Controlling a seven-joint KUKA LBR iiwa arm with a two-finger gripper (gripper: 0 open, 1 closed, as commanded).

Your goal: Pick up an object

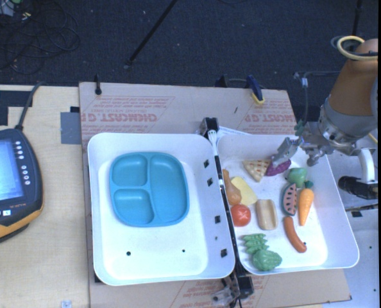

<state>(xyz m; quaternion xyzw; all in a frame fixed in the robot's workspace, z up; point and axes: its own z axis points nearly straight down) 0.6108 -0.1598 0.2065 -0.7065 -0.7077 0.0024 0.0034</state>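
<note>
Claw positioned over right bin, near purple toy.

The left bin [101, 172] carries a blue divided plate [149, 188]; the right bin [344, 249] groups the toy foods for picking. The purple eggplant-like piece [278, 167], small and glossy, lies beside the claw [301, 151]; its grip state cannot be determined.
</note>
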